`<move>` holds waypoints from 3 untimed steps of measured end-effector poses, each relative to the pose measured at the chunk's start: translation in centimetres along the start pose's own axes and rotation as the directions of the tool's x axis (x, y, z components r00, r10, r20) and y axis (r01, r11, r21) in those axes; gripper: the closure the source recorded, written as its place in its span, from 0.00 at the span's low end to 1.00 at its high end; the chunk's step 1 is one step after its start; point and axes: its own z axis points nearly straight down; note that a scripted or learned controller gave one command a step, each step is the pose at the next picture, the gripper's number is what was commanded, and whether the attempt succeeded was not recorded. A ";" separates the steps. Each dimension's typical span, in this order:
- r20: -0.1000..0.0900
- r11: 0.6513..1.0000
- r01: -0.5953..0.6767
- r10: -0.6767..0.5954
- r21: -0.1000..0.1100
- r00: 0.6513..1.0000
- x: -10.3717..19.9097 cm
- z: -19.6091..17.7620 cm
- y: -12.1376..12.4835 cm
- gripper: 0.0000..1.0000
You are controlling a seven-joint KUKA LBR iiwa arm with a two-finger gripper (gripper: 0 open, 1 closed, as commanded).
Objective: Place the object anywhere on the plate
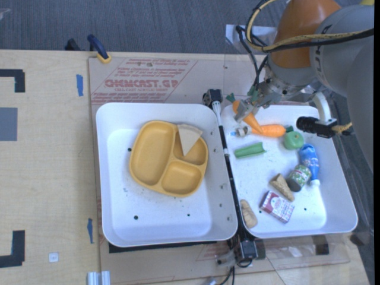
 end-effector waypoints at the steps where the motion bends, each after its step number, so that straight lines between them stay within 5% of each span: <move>1: -0.004 0.996 0.087 -0.087 -0.002 0.996 8.2 -1.8 -0.1 1.00; 2: -0.001 1.000 0.008 -0.008 -0.009 1.000 14.0 -5.6 1.2 1.00; 3: -0.005 0.997 -0.080 0.080 0.007 0.997 22.1 1.0 2.2 1.00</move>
